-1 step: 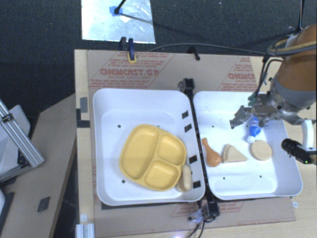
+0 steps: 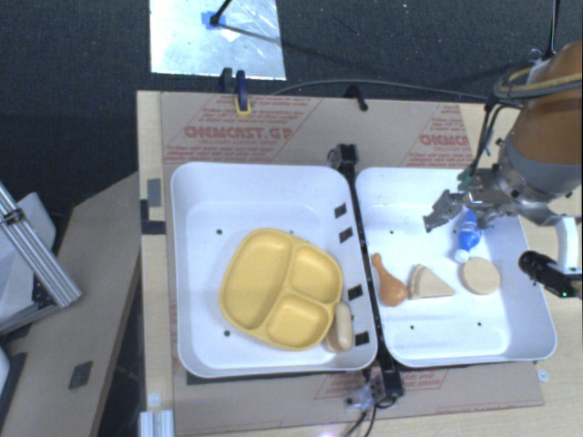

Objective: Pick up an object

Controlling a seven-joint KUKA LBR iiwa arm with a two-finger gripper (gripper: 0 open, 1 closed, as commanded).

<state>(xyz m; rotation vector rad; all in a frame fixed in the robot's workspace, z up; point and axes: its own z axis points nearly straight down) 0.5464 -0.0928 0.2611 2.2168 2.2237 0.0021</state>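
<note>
White bins sit side by side on the surface. Over the right bin [image 2: 537, 330], the tool [image 2: 466, 209] hangs just above a small blue-and-white bottle [image 2: 468, 238]; whether it is open or closed cannot be told.

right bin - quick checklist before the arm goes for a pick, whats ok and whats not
1. Gripper over the right bin: ok.
2. Blue bottle close under the gripper: ok.
3. Something between the fingers already: cannot tell.
4. Round tan piece, wedge and orange drumstick-shaped piece lie apart from the bottle: ok.
5. Yellow divided tray in the left bin, out of the way: ok.
</note>
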